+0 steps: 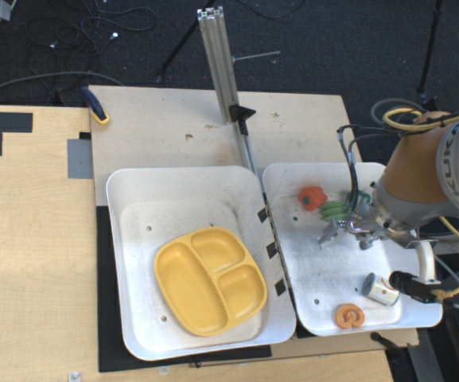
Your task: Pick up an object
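Observation:
My gripper (343, 239) hangs low over the middle of the right bin (324, 309), open, with bare bin floor between its fingers. Just beyond it, towards the bin's far side, lies a red-orange toy vegetable (312, 197). Its green leafy end (336, 210) reaches right up to the gripper's body. An orange ring-shaped toy (349, 316) rests near the bin's front edge. A small white cylinder (381, 291) lies to the right of the ring, close to the wrist.
The left bin (130, 213) holds a yellow divided plate (210, 279). An aluminium post (219, 62) rises behind the bins, where they meet. The grey and orange arm (420, 173) covers the right bin's far right corner.

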`<state>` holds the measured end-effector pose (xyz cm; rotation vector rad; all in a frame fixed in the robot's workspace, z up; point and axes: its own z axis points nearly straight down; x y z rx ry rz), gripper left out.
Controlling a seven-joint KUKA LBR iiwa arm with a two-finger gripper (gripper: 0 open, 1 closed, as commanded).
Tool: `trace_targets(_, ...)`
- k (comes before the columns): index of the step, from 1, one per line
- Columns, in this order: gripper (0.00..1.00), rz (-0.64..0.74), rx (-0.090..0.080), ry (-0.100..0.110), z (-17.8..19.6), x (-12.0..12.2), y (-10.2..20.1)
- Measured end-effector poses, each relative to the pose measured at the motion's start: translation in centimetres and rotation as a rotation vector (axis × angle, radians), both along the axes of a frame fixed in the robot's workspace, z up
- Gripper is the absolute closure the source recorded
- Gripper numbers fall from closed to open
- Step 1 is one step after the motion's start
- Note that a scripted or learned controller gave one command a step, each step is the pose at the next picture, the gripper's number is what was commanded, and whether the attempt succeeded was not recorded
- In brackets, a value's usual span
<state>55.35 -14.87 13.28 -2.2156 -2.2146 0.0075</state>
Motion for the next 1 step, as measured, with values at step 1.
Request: trace_targets(1,0.00,-0.001,-0.001,-0.011,-4.18,0.19,-0.01)
